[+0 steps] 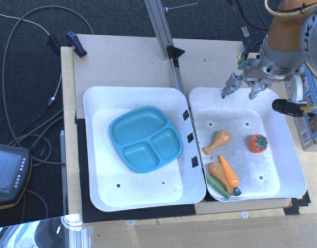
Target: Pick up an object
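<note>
We see the gripper (244, 88) above the right bin's (287, 149) far rim, jaws spread and holding nothing. The drumstick (217, 141) lies nearer the camera, mid-bin, its long axis slanting toward the divider.

Robotics lab: bench (122, 61), cables (24, 45), teach pendant (8, 177).

Divided plate (146, 144) in left bin (96, 138); tomato (257, 143), drumstick (217, 141), carrot (228, 172) in right bin (285, 154)
</note>
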Motion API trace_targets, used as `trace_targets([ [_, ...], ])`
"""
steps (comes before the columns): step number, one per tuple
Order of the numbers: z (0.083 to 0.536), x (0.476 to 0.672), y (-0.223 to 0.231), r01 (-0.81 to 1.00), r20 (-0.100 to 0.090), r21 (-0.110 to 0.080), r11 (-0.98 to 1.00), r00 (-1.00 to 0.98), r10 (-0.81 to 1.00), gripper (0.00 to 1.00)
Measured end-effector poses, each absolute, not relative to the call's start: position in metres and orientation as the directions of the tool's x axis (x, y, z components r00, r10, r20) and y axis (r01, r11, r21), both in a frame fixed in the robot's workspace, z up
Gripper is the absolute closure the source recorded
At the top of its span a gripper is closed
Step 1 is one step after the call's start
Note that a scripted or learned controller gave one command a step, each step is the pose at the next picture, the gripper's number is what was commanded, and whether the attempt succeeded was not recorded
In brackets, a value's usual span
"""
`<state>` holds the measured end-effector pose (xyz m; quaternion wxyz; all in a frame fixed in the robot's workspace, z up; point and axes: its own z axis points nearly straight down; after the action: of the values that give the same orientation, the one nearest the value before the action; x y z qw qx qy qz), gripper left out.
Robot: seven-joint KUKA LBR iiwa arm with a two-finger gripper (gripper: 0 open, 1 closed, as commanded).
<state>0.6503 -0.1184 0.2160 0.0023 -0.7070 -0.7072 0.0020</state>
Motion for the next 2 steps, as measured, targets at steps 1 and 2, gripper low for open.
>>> trace_targets([
  [1, 0.173, 0.647, -0.120, 1.000, 0.001, -0.007, 0.000, 0.000, 1.000, 0.00],
  [2, 0.115, 0.637, -0.116, 1.000, 0.002, -0.008, 0.000, 0.000, 1.000, 0.00],
])
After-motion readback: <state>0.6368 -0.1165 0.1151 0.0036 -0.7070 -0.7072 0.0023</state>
